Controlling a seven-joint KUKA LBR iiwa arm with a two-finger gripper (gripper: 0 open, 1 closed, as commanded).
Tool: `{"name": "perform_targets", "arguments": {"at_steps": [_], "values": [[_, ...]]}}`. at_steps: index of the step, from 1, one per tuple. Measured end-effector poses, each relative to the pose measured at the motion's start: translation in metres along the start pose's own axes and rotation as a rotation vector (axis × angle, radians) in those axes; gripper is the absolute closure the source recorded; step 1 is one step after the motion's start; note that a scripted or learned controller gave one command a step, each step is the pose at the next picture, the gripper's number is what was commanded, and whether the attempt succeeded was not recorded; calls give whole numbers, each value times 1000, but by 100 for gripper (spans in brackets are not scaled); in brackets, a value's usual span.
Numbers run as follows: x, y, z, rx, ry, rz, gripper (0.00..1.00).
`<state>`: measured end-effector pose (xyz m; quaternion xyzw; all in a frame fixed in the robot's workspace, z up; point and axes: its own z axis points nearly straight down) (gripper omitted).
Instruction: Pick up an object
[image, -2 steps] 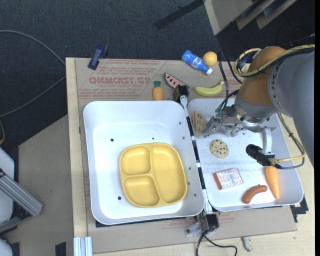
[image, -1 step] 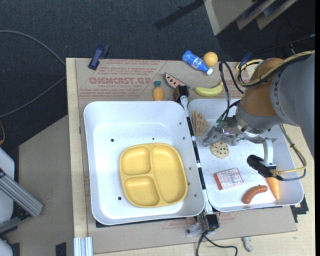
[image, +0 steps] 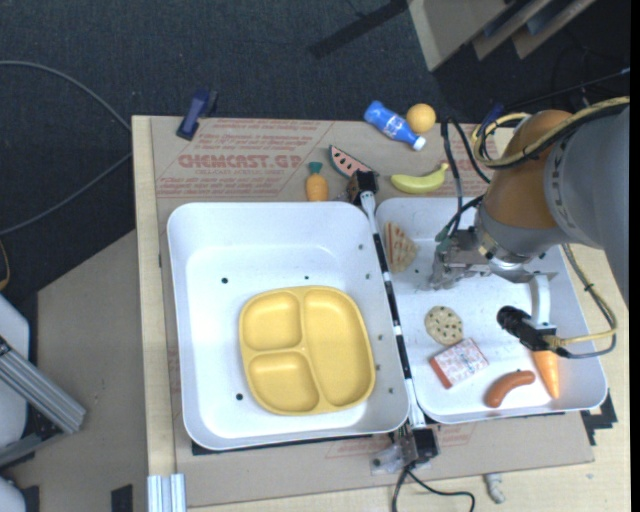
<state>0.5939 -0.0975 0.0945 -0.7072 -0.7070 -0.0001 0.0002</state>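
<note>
On the counter (image: 250, 160) the right white bin (image: 575, 395) holds the toys; the gripper (image: 447, 268) hangs at its far-left part — grip state unreadable. The cookie (image: 443, 324) lies just nearer, directly below it.

I read red lettering, "CHEMCAST GP", on the brown sheet (image: 250, 150) behind my bins, with smaller red lines around it too fine to make out. Other print is illegible.
</note>
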Motion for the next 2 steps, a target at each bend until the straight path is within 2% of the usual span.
{"name": "perform_targets", "arguments": {"at_steps": [1, 2], "values": [[0, 0, 0, 0, 0, 0, 0], [0, -64, 11, 2, 0, 1, 0]]}}
